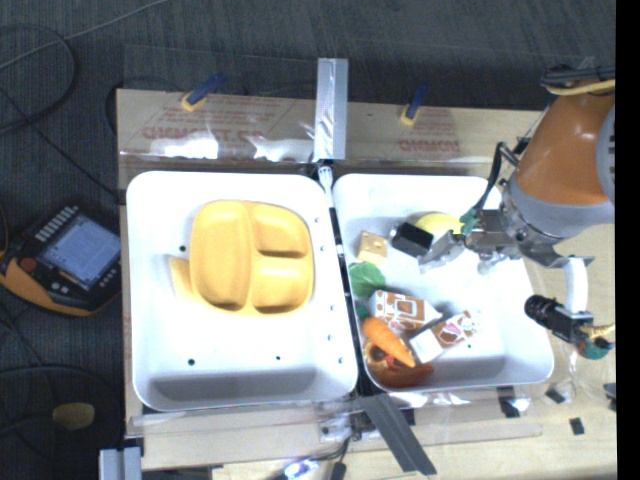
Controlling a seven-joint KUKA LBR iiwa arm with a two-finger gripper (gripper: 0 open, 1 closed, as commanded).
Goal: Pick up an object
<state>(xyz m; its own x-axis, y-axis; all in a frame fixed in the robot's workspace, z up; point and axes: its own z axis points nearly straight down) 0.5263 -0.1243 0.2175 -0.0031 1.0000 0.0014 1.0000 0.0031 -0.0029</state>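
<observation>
The grey arm with the orange band [565, 158] comes in over the right edge of the right-hand shallow white bin [520, 363], and its upper part is cut off by the picture's edge. Its metal hand [468, 240] hangs low over the bin's far right part; whether it is wide or narrow cannot be told, as the tips blur into the clutter below, and nothing can be seen held in it.

Two bins sit side by side on the desk [140, 118]. The left-hand shallow white bin [150, 368] holds one thing: a yellow plastic tray with three compartments [250, 255], lying near the bin's middle.

The right bin holds a loose heap, hard to count exactly. Near its far edge lie a round yellow ball-like object [437, 223], partly hidden by the hand, and a small black block [410, 237] touching it. A small tan cube [372, 245] lies toward the bin's left wall, with a green leafy piece [364, 276] just beside it. Toward the near left corner are a red-and-white printed box [403, 311], an orange carrot-shaped toy [388, 342], a dark red bowl-like piece [400, 372] partly under the carrot, and a white-and-brown packet [445, 334].

Two blue-and-yellow clamps [203, 91] sit at the desk's far edge.
</observation>
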